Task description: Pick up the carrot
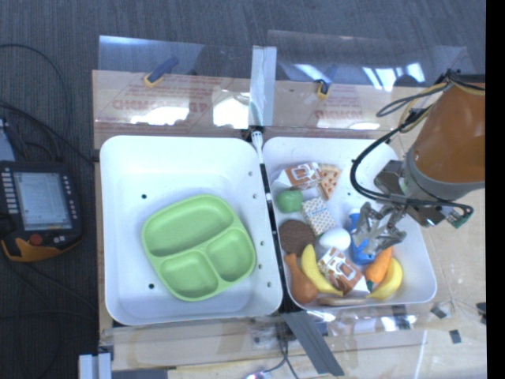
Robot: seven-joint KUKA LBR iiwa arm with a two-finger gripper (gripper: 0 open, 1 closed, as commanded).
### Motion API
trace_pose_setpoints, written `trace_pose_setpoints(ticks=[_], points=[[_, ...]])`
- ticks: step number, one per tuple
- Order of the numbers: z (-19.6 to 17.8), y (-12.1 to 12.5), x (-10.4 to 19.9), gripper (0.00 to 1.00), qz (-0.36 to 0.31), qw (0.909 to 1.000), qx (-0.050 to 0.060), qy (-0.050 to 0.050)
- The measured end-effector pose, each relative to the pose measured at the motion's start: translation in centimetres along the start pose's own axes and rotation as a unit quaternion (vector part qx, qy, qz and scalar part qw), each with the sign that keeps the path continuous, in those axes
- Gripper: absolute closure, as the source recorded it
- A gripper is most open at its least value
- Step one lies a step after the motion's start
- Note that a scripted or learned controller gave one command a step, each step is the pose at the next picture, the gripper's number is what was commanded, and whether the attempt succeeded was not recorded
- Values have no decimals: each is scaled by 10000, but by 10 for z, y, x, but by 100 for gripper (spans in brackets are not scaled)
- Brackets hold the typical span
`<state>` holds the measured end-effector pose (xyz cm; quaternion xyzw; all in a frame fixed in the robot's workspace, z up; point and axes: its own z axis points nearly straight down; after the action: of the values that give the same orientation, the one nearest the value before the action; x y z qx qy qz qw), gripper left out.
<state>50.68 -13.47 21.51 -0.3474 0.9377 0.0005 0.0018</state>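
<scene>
- The arm (450,140) reaches in from the right of the frame and bends down over the right bin (426,287), which judging by the task puts the gripper (377,231) close to the carrot (379,268).
- The gripper hangs low in the right-hand part of that bin, just above and up-frame of the carrot; whether it is open or closed I cannot tell, and nothing shows between its metal parts.
- The carrot lies at the lower right of the right bin, tilted, resting against a banana (392,283) and beside a blue piece (363,251).
- The right bin is crowded: a second banana (312,268), a small printed box (341,268), a white egg shape (335,239), a brown disc (296,233), a green ball (289,200), a pizza slice (328,181) and another printed box (301,175).
- Such packing likely leaves little room around the carrot for a clean grip.
- The left bin (126,164) holds a green divided tray (199,245) with three bare compartments.
- Both bins sit side by side on the surface (118,101); a pendant (38,204) lies at the left of the frame.
</scene>
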Motion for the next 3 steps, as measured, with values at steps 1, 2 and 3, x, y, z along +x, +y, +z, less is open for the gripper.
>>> trace_pose_setpoints(ticks=[1, 2, 3], points=[[3, -56, 1, 100, -2031, 9792, -10, -1], [-47, -88, 32, 100, -3215, 9469, -1, -4], [-74, -91, 26, 100, -5549, 8319, -16, -13]])
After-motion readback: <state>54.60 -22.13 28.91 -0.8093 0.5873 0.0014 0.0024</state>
